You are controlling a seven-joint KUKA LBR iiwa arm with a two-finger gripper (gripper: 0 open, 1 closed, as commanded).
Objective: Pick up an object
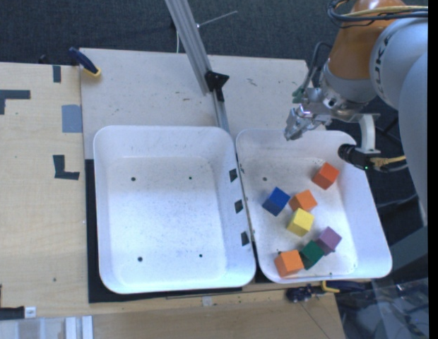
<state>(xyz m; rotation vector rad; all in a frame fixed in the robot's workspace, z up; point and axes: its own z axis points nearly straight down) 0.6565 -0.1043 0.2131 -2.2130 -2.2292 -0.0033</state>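
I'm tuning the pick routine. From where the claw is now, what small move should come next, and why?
Probably shift the claw toward the orange cube before descending. The claw sits above the right bin's far rim, with no block under it, and that cube stands apart from the other blocks, so it looks the easiest to pick.

I saw the pale wooden table (148,90) carrying two shallow white bins side by side on a black mat (90,260): the left bin (106,189) and the right bin (367,224). Grey tape marks (72,119) sat on its left part.
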